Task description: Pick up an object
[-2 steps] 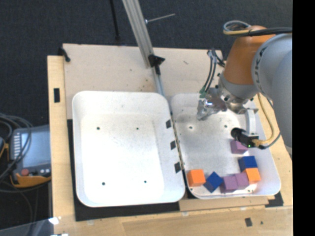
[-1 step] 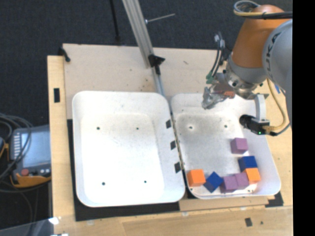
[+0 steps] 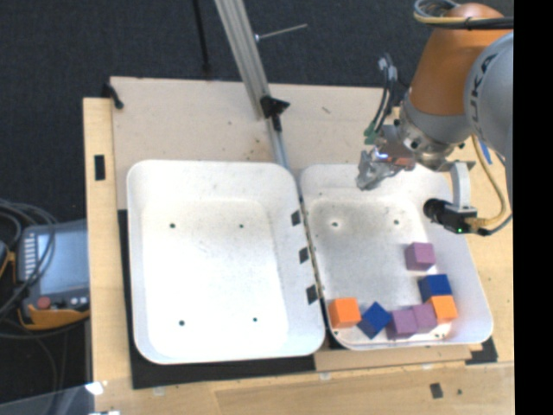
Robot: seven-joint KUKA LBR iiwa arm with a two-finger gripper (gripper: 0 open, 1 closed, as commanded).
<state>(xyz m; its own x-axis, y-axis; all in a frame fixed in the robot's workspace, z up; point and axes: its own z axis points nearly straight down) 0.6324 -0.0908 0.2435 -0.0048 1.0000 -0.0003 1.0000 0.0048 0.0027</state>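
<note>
My gripper (image 3: 371,176) hangs over the far edge of the right bin (image 3: 363,249), well away from the blocks, with nothing seen between its fingers. Several small blocks lie along the near and right side of that bin: an orange block (image 3: 346,311), a blue block (image 3: 375,319), two purple blocks (image 3: 413,321) side by side, a second orange block (image 3: 444,307), a second blue block (image 3: 435,286) and a lone purple block (image 3: 420,255).
The left bin (image 3: 216,258) stands beside the right one, with a row of dark clips between them. A slanted metal rail (image 3: 246,50) rises at the back centre. A handheld control pendant (image 3: 47,275) lies off the bench at the left.
</note>
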